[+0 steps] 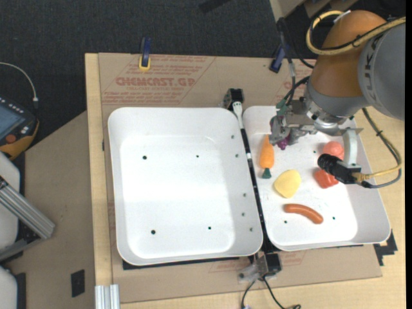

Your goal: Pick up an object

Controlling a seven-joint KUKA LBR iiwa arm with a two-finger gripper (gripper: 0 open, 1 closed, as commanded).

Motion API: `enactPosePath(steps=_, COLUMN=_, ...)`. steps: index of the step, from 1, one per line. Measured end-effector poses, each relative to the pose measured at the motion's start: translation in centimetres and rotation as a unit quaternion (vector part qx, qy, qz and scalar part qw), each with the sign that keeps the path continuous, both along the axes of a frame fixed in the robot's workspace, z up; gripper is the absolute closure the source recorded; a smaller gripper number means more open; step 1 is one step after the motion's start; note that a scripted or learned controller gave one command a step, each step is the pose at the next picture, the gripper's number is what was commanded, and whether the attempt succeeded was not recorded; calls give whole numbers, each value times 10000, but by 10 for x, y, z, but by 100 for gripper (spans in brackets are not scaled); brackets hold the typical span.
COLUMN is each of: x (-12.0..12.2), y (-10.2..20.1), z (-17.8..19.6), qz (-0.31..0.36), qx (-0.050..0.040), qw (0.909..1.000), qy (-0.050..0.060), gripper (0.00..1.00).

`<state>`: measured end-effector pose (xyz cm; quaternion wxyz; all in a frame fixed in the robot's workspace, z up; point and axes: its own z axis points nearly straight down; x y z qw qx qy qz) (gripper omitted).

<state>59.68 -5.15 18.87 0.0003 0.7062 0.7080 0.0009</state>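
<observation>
Camera view shows the gripper (281, 136) just above the carrot (266, 153), at its upper right. It should descend straight, centred across the carrot's narrow width. Beside the carrot lie a lemon (287, 183) and a sausage (304, 212). How open the gripper is, I cannot tell; the arm (341, 63) covers part of the red things (329, 162).

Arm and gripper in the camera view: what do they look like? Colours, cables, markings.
The grey KUKA arm has a rounded casing with dark lettering and a glossy orange band above the wrist. A yellow cable loops over the band. The small metallic gripper carries thin dark and coloured wires. A black cylindrical fitting hangs beside it.
</observation>
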Motion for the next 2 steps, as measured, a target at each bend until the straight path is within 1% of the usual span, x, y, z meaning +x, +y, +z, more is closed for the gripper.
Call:
enactPosePath(steps=1, x=-13, y=73, z=24, qz=12, qx=2, qw=10000, qy=-2, gripper=100)
enactPosePath(steps=2, x=-26, y=117, z=-6, qz=6, qx=3, qw=10000, qy=38, gripper=100)
